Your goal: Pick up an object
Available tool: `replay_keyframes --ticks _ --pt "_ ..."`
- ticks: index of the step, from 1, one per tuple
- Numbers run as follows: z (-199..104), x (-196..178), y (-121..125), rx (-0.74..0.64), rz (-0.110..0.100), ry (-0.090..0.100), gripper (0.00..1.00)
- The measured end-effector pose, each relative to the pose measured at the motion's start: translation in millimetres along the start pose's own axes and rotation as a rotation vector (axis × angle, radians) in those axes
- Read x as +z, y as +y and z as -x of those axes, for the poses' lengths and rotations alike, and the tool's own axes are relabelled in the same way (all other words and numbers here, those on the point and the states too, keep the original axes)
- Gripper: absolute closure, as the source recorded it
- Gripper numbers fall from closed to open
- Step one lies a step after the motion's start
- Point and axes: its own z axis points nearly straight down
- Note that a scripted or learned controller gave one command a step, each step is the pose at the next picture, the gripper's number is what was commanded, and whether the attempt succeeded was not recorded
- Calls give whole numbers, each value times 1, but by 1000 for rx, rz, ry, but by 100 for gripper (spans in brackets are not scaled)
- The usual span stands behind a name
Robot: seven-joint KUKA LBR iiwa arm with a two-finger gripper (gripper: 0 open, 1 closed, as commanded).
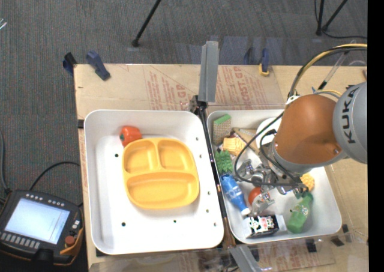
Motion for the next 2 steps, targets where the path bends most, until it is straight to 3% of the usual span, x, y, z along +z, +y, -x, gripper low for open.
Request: replay_keyframes --ticks 1,2 --pt "-12 0 4 14 0 -1 0" --pt "-13 1 -27 -77 6 1 0"
